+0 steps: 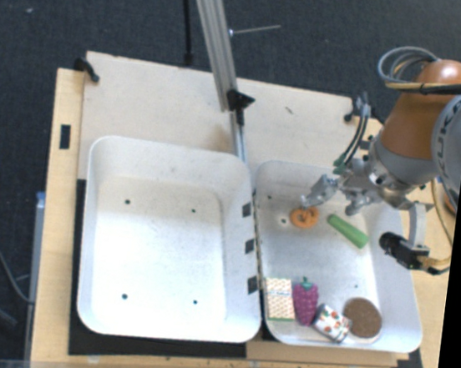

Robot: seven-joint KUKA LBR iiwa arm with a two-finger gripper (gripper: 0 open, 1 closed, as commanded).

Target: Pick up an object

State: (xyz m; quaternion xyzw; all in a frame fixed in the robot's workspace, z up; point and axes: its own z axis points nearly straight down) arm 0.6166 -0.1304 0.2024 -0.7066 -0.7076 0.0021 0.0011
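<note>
Near the far end of the right-hand bin (388, 267) lies a small orange piece (303, 218), round and ring-like, flat on the white floor and apart from the bin's walls. It is the likeliest thing to pick, since the gripper (336, 195) hangs just above and beside it. It looks light and probably firm, perhaps a toy or foam item, though its material is too small to read. A low, flat shape like this gives little height to pinch, so my judgement is that the fingers should straddle it across its width and come right down to the floor; a smooth rim could squirt sideways under uneven pressure.

The jaws stand spread, with one finger reaching toward the orange piece and the other toward the green stick; nothing sits between them.

Just beside the orange piece, on the arm's side, a green stick (347, 230) lies at a slant, close enough that a finger could nudge it during descent. Well apart, along the near wall, sit a pale checked block (280, 298), a magenta berry-like toy (304, 301), a small red-and-white patterned item (330, 322) and a brown disc (362, 317); none obstructs the approach. The left-hand bin (160, 241) adjoins it, and a metal strut (219, 47) rises at the back.
</note>
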